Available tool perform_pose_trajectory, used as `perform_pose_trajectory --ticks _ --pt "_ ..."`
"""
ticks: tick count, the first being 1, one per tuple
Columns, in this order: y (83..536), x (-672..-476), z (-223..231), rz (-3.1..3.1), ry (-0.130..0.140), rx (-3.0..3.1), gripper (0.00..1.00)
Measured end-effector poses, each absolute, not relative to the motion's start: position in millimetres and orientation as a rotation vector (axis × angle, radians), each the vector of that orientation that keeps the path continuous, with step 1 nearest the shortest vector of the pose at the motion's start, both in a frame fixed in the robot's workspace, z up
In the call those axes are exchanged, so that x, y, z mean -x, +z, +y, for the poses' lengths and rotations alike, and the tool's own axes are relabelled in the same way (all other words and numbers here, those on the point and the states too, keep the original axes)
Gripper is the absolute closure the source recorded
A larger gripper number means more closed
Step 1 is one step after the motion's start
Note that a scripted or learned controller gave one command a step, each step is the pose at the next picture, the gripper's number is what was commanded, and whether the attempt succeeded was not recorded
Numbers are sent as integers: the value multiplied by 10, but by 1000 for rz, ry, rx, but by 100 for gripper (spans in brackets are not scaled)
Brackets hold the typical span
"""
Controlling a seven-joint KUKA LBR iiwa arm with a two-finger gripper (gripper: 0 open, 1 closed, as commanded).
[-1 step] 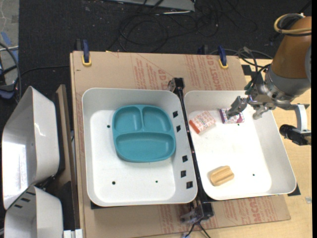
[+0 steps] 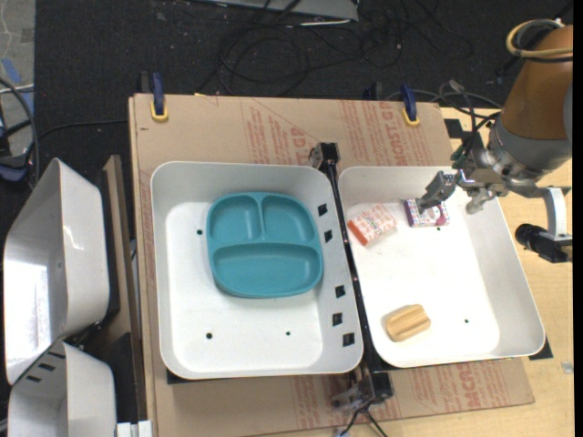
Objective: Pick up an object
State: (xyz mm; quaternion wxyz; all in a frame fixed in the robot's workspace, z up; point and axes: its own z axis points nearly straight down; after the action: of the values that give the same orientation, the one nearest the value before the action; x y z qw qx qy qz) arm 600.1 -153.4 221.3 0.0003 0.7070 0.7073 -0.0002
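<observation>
Purple packet (image 2: pixel 425 213) | gripper (image 2: pixel 458 192) spread, holding nothing | cardboard bench (image 2: pixel 273 126) (dark floor (image 2: pixel 91 44))

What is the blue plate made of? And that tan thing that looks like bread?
The blue plate looks like plastic: one even teal colour, smooth moulded dividers, a soft matte sheen. The tan thing looks like a toy bread roll, maybe foam or soft plastic: its surface is even and dull with rounded ridges. It is too small here to be sure.

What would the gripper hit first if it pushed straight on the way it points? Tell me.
Probably the small purple packet, right below the gripper in the right bin. Depth is unclear from this slant, so it could land on the bin floor beside it.
</observation>
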Motion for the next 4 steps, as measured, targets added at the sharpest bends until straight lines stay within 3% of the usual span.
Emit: perform_pose_trajectory --ticks 2,3,4 --pt "1003 -6079 -1577 2223 -5 -2226 0" --pt "919 -6079 -1573 2221 -2 -2223 0" --pt "1030 -6087 -1575 2219 0 -2221 100"
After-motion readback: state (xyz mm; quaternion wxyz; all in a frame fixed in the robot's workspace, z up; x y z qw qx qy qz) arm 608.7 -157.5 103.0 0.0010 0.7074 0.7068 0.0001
